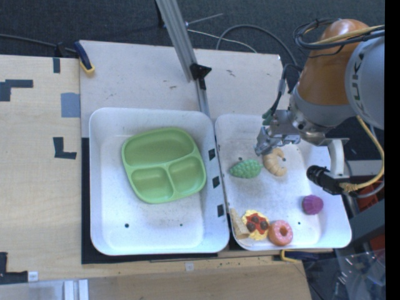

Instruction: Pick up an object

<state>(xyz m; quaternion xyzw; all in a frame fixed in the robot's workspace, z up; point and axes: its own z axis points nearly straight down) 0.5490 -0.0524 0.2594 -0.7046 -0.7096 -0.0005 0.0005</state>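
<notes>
My gripper (270, 144) hangs low over the right bin (250, 130), its tips just above and left of a tan croissant-like toy (275, 163). A green bumpy toy (245, 169) lies a little to the left of the croissant. Nearer the front edge lie a pizza slice toy (252, 224) and a pink donut (280, 232). A purple toy (312, 204) rests at the right side. Nothing shows between the fingers, and their state is unclear from this angle.
The left bin (106, 167) holds a green divided plate (164, 164). A metal pole (178, 27) slants down to the bins' shared rim. Cables trail at the back and right of the bench.
</notes>
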